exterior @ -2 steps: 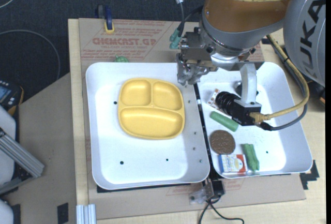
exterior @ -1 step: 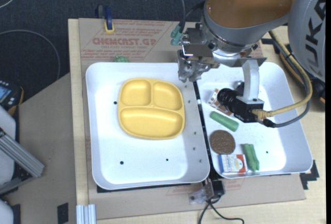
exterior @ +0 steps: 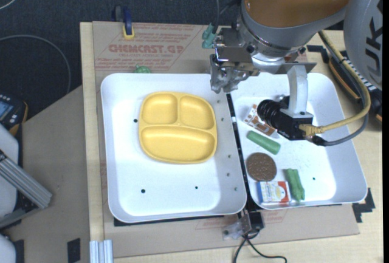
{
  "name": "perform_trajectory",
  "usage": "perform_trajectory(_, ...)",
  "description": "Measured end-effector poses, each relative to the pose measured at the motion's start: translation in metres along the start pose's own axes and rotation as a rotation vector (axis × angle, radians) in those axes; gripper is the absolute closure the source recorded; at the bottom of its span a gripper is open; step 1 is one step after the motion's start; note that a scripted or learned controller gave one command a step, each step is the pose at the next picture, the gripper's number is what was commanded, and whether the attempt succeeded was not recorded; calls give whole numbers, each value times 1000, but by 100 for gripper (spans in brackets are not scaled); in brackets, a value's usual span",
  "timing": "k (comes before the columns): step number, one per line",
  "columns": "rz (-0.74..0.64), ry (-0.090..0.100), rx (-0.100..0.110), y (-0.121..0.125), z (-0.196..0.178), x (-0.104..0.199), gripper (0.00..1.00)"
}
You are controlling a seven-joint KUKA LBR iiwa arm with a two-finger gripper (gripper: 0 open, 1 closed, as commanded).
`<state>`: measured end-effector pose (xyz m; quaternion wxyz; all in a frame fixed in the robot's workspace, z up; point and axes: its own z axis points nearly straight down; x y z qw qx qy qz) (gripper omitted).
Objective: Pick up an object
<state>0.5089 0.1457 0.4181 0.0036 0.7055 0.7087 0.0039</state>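
My gripper (exterior: 225, 82) hangs under the grey and orange wrist, over the far end of the ridge between the two bins. The right bin (exterior: 340, 134) holds a small red and white packet (exterior: 253, 117), a green cylinder (exterior: 263, 142), a brown round disc (exterior: 261, 166), a green ridged piece (exterior: 295, 184) and a white box with red and blue print (exterior: 273, 192). All of them lie nearer the camera than the gripper and apart from it. A yellow divided plate (exterior: 178, 127) sits in the left bin (exterior: 121, 152).
A black cylindrical unit (exterior: 281, 119) on a grey bracket with a yellow cable hangs from the wrist over the right bin. A cardboard sheet (exterior: 152, 46) lies beyond the bins. Cables run along the right side.
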Motion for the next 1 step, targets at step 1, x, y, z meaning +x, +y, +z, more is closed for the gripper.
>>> perform_trajectory(1, -1, 0, -3, 1, -10, 1, 100)
